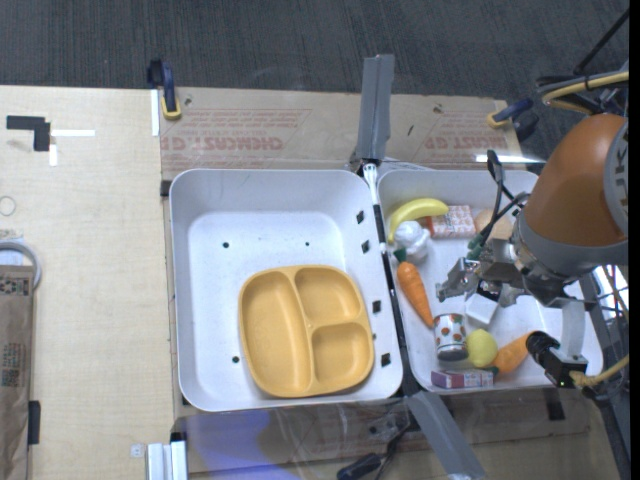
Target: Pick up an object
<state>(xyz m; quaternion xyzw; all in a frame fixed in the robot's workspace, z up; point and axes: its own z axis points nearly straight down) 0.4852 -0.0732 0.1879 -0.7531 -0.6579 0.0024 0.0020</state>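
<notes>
Lower right of frame: small box (462, 378), lemon (481, 347) and can (450, 336) crowd the right bin (590, 353). Gripper (468, 280) hovers above them beside the carrot (414, 291), grasp state indeterminate. A clean pick probably requires descending squarely on one isolated object.

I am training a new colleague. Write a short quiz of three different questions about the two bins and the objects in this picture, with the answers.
1. True or false: the yellow divided plate lies in the left bin.
2. Which fruit lies at the far end of the right bin? A) banana B) apple C) grapes
3. Fill in: beside the small can lies an orange ____.

Key
1. True.
2. A, the banana.
3. Carrot; the gripper hangs above this bin.
</notes>
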